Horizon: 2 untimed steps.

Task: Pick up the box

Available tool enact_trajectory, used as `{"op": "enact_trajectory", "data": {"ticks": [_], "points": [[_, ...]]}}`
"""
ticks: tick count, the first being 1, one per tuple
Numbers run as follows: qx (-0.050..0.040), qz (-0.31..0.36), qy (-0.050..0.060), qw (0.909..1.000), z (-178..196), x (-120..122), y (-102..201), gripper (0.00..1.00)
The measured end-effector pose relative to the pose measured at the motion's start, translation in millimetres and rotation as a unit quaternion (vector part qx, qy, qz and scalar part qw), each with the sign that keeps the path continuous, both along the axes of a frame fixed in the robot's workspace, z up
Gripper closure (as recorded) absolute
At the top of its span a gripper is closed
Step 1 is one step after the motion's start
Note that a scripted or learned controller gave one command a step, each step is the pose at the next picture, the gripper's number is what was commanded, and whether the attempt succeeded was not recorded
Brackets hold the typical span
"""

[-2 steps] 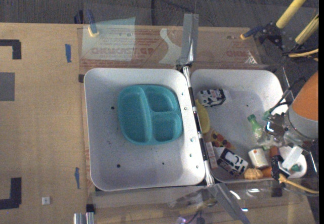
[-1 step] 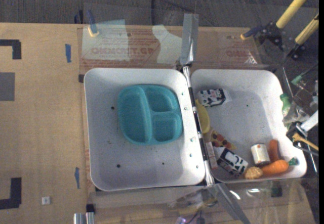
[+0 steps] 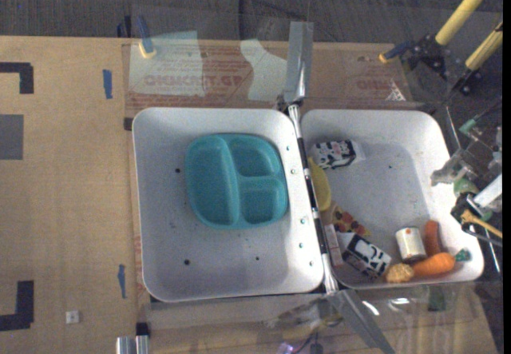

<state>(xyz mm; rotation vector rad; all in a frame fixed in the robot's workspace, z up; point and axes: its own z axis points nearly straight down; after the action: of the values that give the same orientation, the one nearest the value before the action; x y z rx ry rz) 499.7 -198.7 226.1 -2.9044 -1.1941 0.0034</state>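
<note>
**Ops:** Status? Where's the box?

**Arm:** There are two candidates, both in the right bin [image 3: 427, 130]. Going near to far: the near box [image 3: 366, 255], black-and-white print, sits at 7 o'clock in the bin, hard against the divider wall. The can [image 3: 411, 244] is just beside it at its 3 o'clock, with a yellowish lump [image 3: 399, 271] at its 4 and carrots [image 3: 435, 263] beyond that. A banana [image 3: 321, 188] lies along the divider mid-bin. The far box [image 3: 331, 153], cow print, is at 11 o'clock with bare floor around it.

**Ops:** And the claw?

**Arm:** My claw [image 3: 477, 188] is at the bin's 3 o'clock, over the rim and well apart from both boxes. There's nothing in it that I can see. I can't tell how far open it is because there's too much clutter at that edge.

**Ops:** Risks?

**Arm:** 1) Wrong target: the prints are similar, so the pick is ambiguous. 2) The near box is wedged between the wall and the can, so my guess is the claw lands on the divider or drags the can along and closes on air. 3) The far box lies tilted near the corner, so a descent that isn't square to it could skid it into the wall. I'd go for the far one. The left bin [image 3: 152, 208] only matters if I overshoot, since the teal plate [image 3: 235, 180] is in there.
</note>
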Motion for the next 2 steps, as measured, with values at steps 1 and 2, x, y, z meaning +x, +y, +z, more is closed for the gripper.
{"op": "enact_trajectory", "data": {"ticks": [1, 2], "points": [[0.0068, 0.027, -0.005, 0.9996, -115.3, -1.7, -4.2, 0.0], [-0.0006, -0.179, -0.004, 0.9839, -118.3, 57.8, 6.6, 0.0]]}}
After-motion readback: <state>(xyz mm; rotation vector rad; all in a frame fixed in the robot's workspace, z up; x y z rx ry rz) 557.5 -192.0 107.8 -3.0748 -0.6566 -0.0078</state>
